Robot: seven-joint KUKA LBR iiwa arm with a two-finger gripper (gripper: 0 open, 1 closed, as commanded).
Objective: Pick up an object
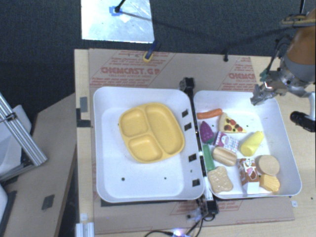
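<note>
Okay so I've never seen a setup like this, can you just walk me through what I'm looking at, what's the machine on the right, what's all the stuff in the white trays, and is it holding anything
This is one photo from a camera fixed above a workbench, looking down at a slant. The machine at the right edge is a robot arm, grey with an orange band, and its gripper hangs over the far corner of the right bin. Nothing can be seen in the gripper.

Two shallow white bins sit side by side. The left bin holds a yellow plate with three compartments. The right bin holds toy food: a carrot, a pizza slice, a yellow lemon-like piece, a hot dog, a slice of bread, and a few others bunched together. The arm's job is to pick up one object.
</note>
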